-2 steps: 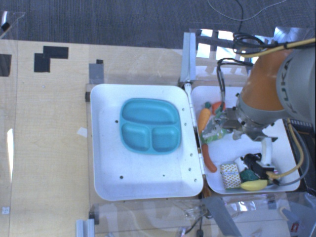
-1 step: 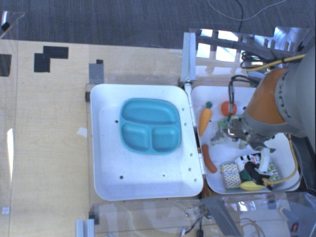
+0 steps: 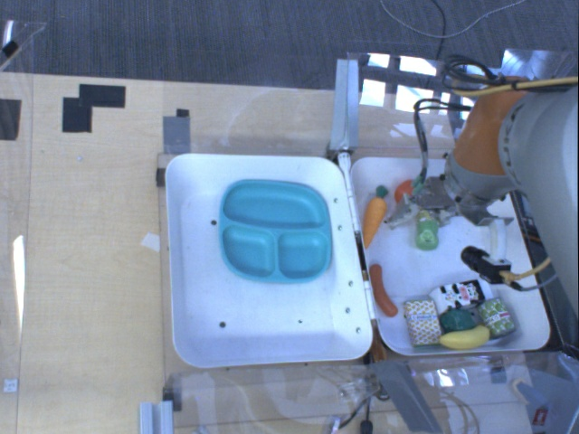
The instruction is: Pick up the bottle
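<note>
gripper (image 3: pixel 423 213) sits over green bottle (image 3: pixel 427 233) in right bin (image 3: pixel 534 333)

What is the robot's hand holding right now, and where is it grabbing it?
It cannot be told. The gripper sits right over the top of the green bottle in the right bin, but a grip isn't visible.

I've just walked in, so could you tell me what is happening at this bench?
The arm reaches in from the right over the right bin, its end effector right above a small green bottle. A carrot, a sausage, a banana and small cartons lie around. The left bin holds a blue divided plate.
</note>
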{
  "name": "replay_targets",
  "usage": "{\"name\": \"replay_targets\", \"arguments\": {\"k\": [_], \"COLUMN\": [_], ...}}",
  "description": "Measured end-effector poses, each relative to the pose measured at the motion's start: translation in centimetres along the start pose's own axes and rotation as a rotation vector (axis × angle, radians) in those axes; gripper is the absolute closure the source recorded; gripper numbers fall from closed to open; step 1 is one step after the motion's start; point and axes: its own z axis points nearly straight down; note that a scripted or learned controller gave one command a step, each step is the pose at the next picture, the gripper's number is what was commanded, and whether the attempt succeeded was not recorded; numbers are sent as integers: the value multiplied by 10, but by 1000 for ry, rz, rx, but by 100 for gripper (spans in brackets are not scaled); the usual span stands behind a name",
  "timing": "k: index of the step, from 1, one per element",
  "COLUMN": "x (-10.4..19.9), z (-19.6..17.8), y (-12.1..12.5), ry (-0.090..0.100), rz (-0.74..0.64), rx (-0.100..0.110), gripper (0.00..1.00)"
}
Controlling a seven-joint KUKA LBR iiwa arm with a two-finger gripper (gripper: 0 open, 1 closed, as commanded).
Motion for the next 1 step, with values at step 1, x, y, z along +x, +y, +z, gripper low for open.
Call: {"name": "replay_targets", "arguments": {"k": [1], "x": [2], "z": [-13], "y": [3], "ry": [0], "rz": [-10], "rx": [-7], "gripper": [100]}}
